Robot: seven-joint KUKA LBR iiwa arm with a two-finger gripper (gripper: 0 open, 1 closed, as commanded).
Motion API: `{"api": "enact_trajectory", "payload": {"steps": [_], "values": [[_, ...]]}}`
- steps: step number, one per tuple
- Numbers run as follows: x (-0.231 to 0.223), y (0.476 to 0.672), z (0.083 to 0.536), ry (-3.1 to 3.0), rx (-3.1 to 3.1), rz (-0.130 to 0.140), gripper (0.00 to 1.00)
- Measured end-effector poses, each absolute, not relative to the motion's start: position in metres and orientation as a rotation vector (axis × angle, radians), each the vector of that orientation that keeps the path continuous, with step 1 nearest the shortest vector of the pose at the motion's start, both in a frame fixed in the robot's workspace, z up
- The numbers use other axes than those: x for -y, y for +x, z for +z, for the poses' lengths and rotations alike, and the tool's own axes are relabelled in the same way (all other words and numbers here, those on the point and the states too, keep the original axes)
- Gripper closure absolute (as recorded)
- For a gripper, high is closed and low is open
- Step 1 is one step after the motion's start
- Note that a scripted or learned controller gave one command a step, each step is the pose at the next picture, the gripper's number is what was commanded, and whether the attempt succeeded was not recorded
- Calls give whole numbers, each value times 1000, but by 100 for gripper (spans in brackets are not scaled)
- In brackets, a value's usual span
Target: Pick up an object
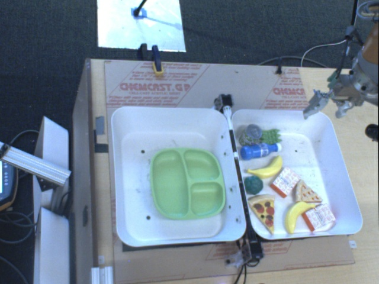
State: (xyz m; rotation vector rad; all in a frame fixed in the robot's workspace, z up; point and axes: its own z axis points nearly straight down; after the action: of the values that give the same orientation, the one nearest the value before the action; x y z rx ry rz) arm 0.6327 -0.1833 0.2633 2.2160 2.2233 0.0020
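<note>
A shallow white plastic bin (127, 158) is seen on the left of the bench, with a smooth light-green plastic divided tray (188, 183) of three compartments lying flat near its middle. Just beside it, across a dark clamped seam, a second shallow white bin (337, 158) is set.

In this right bin a cluster of small toy foods is gathered toward its left edge and near corner. At the far left corner a dull grey rounded lump (252, 133) is found touching a knobbly green broccoli-like piece (270, 136). Below them a blue bottle with a white cap (259, 151) is laid on its side, and a glossy yellow curved banana (267, 168) lies under it. A dark teal ball (253, 185) rests against the left wall. A flat pizza wedge with red dots (263, 211) is placed at the near left corner. Toward the middle, a red-and-white boxy block (286, 181), a tan triangular wedge (306, 193), a second yellow banana (295, 215) and another red-and-white block (320, 217) are grouped closely.

The grey metal two-finger gripper (327, 107) is seen above the far right corner of the right bin, its fingers spread apart with nothing between them.
</note>
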Motion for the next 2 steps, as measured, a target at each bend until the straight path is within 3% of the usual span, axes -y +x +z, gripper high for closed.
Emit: {"api": "enact_trajectory", "payload": {"steps": [1,2], "values": [[140,622,150,2217,-2228,0,0],[99,570,88,2212,-2216,10,0]]}}
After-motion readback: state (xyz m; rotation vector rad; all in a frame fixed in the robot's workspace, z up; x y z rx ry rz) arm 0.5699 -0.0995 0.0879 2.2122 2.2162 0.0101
